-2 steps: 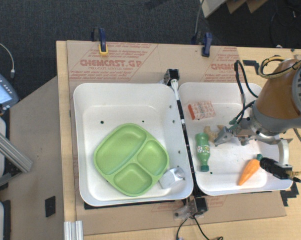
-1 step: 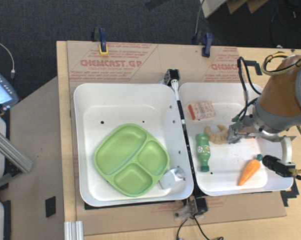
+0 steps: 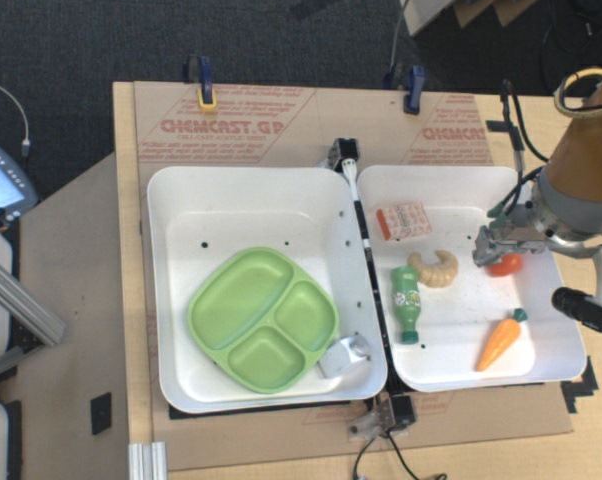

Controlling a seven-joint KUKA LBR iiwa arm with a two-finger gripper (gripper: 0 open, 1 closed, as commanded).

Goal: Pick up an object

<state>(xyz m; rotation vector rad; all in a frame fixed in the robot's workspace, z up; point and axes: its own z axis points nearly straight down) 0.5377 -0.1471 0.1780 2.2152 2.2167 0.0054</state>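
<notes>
- Jaws of the gripper (image 3: 497,249) sit low over a small red object (image 3: 505,263) near the right wall of the right bin (image 3: 451,180); whether they are apart or together I cannot tell, since the wrist hides the gap and the red piece shows just below and beside the metal, not clearly between anything.
- Judged by its colour and rounded edge, that red object is likely a small toy fruit or vegetable: light, stiff, smooth-skinned, and prone to squirting sideways if pinched off-centre. A hold across its widest middle would be safest.
- Other candidates lie in the same bin. An orange carrot (image 3: 500,343) with a green top rests toward the near right corner; it tapers, so the thick upper half gives the better purchase.
- Left of that, a green bottle (image 3: 406,305) lies on its side near the divider; round and slick, it would roll unless taken across the body.
- Between them, a tan croissant-shaped toy (image 3: 435,267) lies just beside the bottle's cap end; its curve offers a narrow waist to pinch.
- Farther back, a flat red-and-white packet (image 3: 404,221) lies thin against the floor, hard to get under.
- Over in the left bin (image 3: 181,218), a green divided plate (image 3: 264,317) and a small grey piece (image 3: 343,355) at its near corner are well apart from the arm.
</notes>
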